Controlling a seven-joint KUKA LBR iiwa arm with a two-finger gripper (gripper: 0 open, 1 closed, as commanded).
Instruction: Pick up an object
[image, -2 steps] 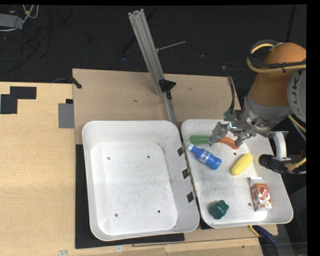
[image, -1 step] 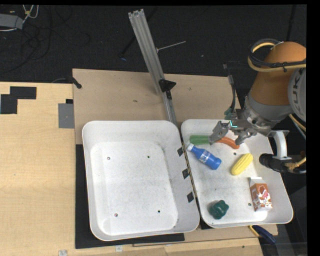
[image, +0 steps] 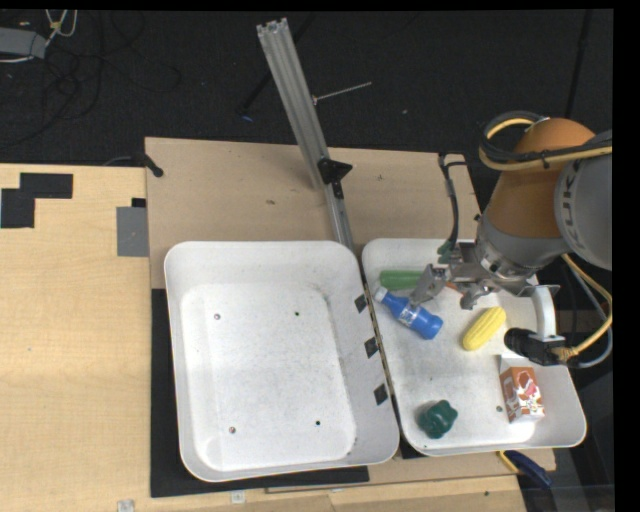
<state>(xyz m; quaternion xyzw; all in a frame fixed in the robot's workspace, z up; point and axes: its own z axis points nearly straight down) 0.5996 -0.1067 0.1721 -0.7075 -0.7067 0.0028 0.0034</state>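
My gripper (image: 450, 290) hangs over the back part of the right bin (image: 470, 425), fingers spread open with nothing between them. A blue bottle (image: 411, 315) lies just left of and below it, and a green object (image: 401, 279) rests at the bin's back left, next to the left finger. A yellow corn cob (image: 483, 328) lies just right of the gripper, toward the front. Near the front of the bin sits a dark green object (image: 436, 418), with a red and white carton (image: 521, 391) at the right wall.
The left bin (image: 195, 300) stands beside the right one, with black clips along the shared rim (image: 371, 345). A slanted metal rail (image: 305, 120) rises behind the bins. The orange-banded arm (image: 535, 190) looms over the right bin's back right corner.
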